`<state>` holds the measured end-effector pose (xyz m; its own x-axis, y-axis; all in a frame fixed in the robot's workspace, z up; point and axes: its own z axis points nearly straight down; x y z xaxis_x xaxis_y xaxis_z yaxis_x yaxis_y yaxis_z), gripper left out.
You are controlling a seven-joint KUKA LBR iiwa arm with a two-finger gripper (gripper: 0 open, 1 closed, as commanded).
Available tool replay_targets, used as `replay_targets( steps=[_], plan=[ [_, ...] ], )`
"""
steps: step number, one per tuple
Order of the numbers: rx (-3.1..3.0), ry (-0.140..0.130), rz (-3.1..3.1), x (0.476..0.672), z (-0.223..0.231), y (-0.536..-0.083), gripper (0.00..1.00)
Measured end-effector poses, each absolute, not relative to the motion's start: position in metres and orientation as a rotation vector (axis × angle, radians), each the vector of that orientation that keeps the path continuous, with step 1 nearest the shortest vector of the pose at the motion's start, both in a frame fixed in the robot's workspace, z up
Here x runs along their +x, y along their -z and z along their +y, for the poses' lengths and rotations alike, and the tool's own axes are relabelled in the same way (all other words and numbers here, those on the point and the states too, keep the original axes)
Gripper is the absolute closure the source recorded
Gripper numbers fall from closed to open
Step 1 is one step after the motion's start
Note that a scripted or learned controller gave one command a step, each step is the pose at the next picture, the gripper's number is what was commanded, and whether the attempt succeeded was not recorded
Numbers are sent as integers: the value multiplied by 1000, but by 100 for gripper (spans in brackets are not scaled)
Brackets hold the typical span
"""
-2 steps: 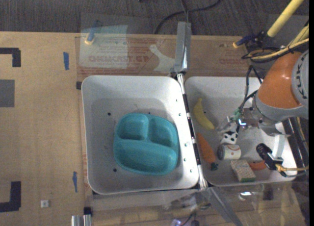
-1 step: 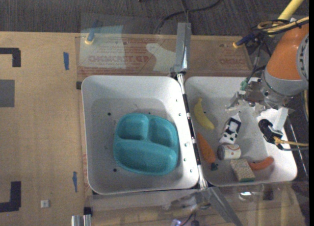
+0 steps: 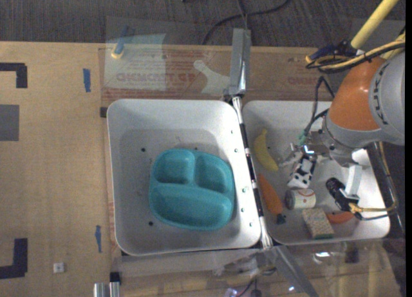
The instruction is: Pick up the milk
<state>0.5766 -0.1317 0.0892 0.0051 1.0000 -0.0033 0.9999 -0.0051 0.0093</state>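
The milk (image 3: 301,173) is a small white carton with black cow patches, lying in the middle of the right bin (image 3: 380,228). My gripper (image 3: 304,155) hangs right over the carton's upper end, reaching in from the right under the grey and orange wrist. The wrist hides the contact, so I cannot tell whether the carton is held.
Near the milk in the right bin are a yellow banana (image 3: 262,149), an orange carrot (image 3: 271,194), a white baseball (image 3: 300,198), a tan block (image 3: 317,223) and an orange piece (image 3: 341,217). A teal divided plate (image 3: 192,188) sits in the left bin (image 3: 122,160).
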Motion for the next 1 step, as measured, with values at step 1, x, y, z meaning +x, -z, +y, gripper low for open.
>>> replay_targets(
  steps=[1],
  plan=[
    [2362,0,2072,524,-61,-184,0]
  ],
)
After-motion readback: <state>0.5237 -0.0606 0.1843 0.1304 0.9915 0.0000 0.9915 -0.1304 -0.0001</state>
